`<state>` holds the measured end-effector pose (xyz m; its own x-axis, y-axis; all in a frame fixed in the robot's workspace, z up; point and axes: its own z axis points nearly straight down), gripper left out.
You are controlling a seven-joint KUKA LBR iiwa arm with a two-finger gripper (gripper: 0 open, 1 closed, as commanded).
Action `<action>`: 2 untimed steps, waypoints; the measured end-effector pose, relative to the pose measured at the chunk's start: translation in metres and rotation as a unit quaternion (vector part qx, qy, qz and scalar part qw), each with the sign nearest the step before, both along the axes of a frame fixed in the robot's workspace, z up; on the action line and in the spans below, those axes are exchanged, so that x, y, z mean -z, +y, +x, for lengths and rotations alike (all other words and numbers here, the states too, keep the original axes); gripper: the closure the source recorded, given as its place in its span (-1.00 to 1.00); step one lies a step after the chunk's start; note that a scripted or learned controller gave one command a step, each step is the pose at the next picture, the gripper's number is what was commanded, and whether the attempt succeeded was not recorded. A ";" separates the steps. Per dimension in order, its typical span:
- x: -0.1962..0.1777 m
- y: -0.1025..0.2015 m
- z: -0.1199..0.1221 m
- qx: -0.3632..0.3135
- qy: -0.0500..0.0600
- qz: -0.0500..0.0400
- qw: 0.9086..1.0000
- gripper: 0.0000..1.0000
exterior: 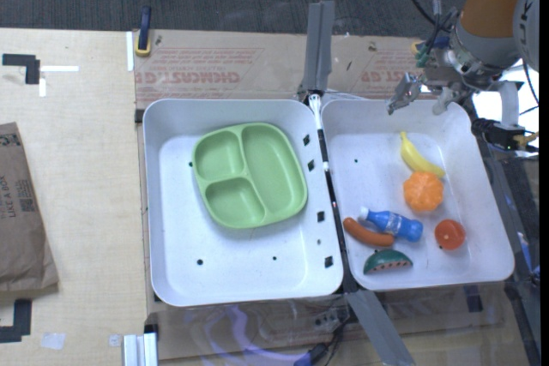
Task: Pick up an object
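Note:
The right bin point(369, 133) holds a yellow banana point(419, 156), an orange point(424, 192), a small red tomato point(449, 233), a blue and white bottle point(393, 224), a red-brown sausage point(368, 234) and a watermelon slice point(387, 262). My gripper point(423, 95) hangs above the bin's far edge, up and behind the banana. Its two fingers are spread apart with nothing between them.
The left bin point(171, 210) carries a green divided plate point(250, 174). A grey post point(319, 47) rises at the back between the two bins. A brown paper bag point(21, 210) lies on the bench at far left. Cables run along the right side.

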<state>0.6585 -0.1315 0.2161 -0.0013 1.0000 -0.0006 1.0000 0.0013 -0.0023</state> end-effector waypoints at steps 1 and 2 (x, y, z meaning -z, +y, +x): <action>0.102 -0.044 -0.046 -0.141 -0.001 0.000 0.990 -1.00; 0.124 -0.060 -0.101 -0.157 -0.001 0.000 0.988 -1.00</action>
<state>0.5571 -0.1920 0.0918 -0.3108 0.9505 0.0000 0.9505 0.3108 -0.0003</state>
